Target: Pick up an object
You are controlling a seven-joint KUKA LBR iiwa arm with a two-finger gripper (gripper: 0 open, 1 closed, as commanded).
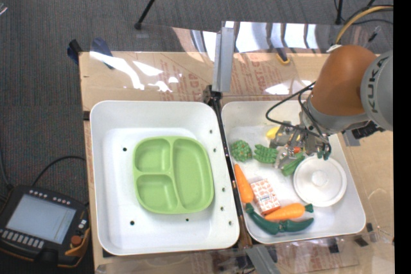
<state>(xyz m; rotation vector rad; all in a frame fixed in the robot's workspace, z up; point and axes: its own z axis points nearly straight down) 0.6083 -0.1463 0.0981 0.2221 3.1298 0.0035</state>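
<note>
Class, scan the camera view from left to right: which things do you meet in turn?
Black pendant → green divided plate → upright carrot → small carton → white round lid.

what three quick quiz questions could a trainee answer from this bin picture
1. True or false: the green divided plate lies in the left bin.
2. Which item sits nearest the gripper? A. white round lid B. small carton C. handheld screen on the floor
3. Fill in: two ______ lie in the right bin, one along its left wall, one near its front.

Key: 1 true; 2 A; 3 carrots.
</note>
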